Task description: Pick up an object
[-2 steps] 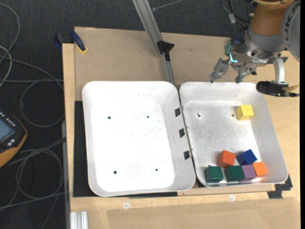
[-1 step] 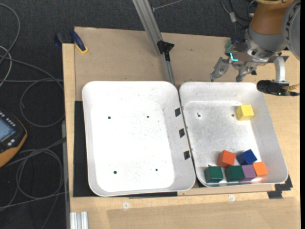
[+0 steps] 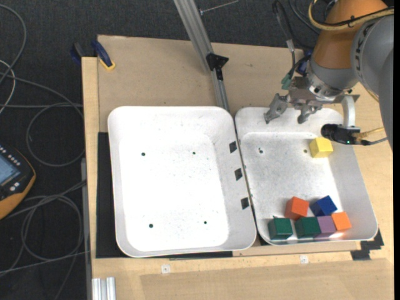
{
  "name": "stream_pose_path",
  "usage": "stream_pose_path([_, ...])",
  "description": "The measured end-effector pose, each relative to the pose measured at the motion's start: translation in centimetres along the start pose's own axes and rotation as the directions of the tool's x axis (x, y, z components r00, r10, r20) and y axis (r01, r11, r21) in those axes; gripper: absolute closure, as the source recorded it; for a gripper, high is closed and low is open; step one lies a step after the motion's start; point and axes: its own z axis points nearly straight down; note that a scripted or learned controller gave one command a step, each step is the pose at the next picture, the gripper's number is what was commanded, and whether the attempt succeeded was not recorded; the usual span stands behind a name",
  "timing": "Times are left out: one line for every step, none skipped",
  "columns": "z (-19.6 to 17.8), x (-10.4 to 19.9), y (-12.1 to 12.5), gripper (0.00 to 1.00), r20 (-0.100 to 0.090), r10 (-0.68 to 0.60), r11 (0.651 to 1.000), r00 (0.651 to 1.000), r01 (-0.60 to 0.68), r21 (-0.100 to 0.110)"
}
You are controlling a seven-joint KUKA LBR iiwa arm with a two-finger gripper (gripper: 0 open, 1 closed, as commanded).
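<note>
Gripper (image 3: 290, 113) position: above the far edge of the right bin (image 3: 275, 167), with its two fingers spread apart and nothing between them. One fingertip (image 3: 269, 117) points down toward the bin's back left corner; the other sits to its right, near the back rim. The grey arm (image 3: 375, 42) enters from the right, its orange band (image 3: 344, 17) directly above the wrist.

Contents of the right bin:
- Yellow block (image 3: 321, 147) — alone in the far right part, near the gripper but apart from it and lower in the view.
- Cluster in the near right corner, blocks touching or just beside one another: red-orange block (image 3: 297, 207), blue block (image 3: 324, 205), orange block (image 3: 341, 220), purple block (image 3: 327, 225) and two green blocks (image 3: 281, 228) (image 3: 307, 227) along the near wall.

None of these blocks is in contact with the gripper.

Left bin (image 3: 125, 167): sits beside the right bin on the wooden counter (image 3: 156, 67), their inner rims meeting at the middle. A grey metal rail (image 3: 197, 30) runs at a slant from the top of the view down to the gap between the bins. Black cables (image 3: 37, 117) lie on the dark floor to the left of the counter.
</note>
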Motion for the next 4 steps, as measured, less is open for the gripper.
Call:
stream_pose_path([5.6, -0.5, 0.8, 0.0, 0.0, 0.001, 1.0, 1.0, -0.001, -0.001])
stream_pose_path([7.7, -0.4, 0.8, 0.0, 0.001, 0.0, 1.0, 1.0, 0.0, -0.003])
stream_pose_path([6.4, -0.4, 0.9, 1.0, 0.001, 0.0, 1.0, 1.0, 0.0, -0.009])
stream_pose_path([1.9, 0.0, 1.0, 1.0, 0.001, -0.001, 1.0, 1.0, 0.001, -0.014])
